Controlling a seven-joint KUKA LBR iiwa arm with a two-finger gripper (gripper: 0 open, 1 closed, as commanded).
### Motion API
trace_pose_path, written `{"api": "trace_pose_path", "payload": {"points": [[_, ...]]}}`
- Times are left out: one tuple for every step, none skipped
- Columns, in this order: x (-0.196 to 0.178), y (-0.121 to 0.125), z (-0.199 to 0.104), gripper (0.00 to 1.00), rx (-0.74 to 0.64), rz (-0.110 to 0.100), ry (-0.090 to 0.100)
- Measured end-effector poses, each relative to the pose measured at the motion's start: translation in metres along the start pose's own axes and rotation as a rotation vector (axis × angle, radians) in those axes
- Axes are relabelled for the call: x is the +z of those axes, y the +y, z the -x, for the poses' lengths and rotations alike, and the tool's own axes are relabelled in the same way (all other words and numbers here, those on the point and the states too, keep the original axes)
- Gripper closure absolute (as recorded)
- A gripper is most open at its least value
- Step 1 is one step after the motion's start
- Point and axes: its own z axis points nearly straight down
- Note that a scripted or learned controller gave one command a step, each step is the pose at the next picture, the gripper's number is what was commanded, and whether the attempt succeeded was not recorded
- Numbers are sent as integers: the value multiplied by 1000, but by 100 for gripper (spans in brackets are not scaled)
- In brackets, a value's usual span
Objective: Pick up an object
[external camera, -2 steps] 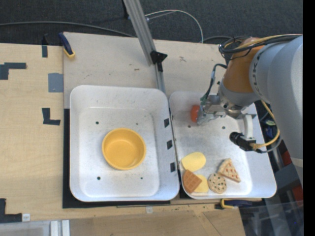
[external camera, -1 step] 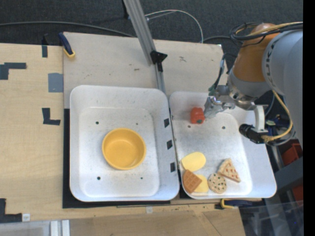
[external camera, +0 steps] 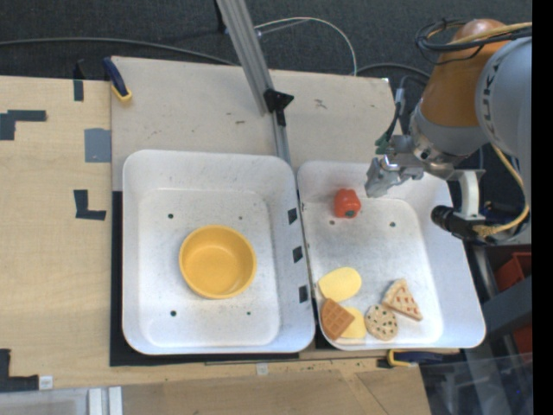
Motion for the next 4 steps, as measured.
{"api": "trace_pose_path", "payload": {"points": [[-5,0,0,100,1,-3,1],[-2,0,-44,100,-4,-5,1],[5,6,-99,100,-5,-6,1],[1,14,-160,100,-7,-4,3]]}}
